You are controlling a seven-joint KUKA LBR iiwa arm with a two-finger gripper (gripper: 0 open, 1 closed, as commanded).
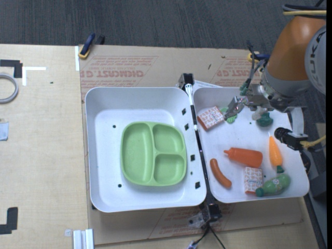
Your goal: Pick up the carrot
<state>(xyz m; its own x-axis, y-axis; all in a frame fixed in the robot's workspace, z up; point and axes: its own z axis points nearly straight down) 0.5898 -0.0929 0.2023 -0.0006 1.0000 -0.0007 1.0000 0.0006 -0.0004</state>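
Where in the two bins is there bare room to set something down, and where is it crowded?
Free: the left bin floor around the green tray, and the tray's compartments. Some bare floor lies in the right bin between the box and bottle. Crowded: the right bin's near corner, by the carrot.

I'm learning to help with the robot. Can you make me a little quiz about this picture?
1. True or false: the carrot lies in the right bin.
2. What sits in the left bin? A) a green divided plate B) a sausage C) a blue cup
3. Which is nearer the carrot: the orange bottle or the sausage?

Key
1. True; it lies by the bin's right edge.
2. A, the green plate.
3. The orange bottle.
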